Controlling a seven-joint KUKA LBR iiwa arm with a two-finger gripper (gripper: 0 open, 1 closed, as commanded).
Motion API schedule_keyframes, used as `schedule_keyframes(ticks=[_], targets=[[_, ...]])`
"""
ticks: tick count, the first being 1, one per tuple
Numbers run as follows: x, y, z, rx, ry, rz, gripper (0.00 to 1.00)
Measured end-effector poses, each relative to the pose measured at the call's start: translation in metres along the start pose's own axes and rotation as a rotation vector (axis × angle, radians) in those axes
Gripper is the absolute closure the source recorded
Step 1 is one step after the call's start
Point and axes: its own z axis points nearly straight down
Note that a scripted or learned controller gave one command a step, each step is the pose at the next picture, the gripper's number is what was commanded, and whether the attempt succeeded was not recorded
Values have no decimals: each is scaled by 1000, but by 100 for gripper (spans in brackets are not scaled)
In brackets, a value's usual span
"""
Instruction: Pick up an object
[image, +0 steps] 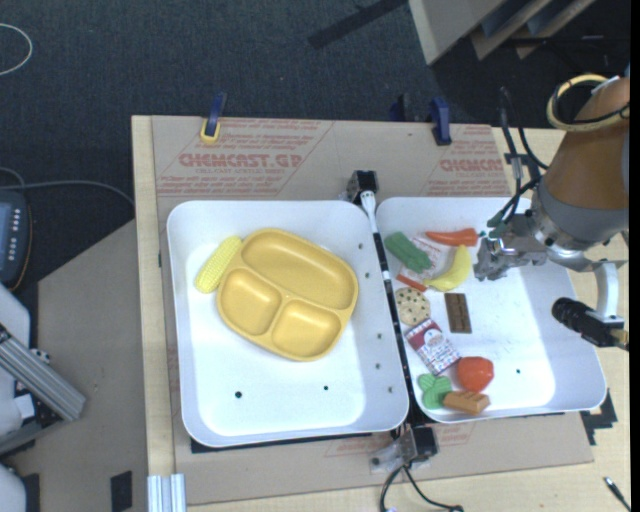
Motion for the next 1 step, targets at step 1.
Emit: schedule_keyframes(ticks=[1], targets=[[0, 1, -33, 0, 0, 0, 100]])
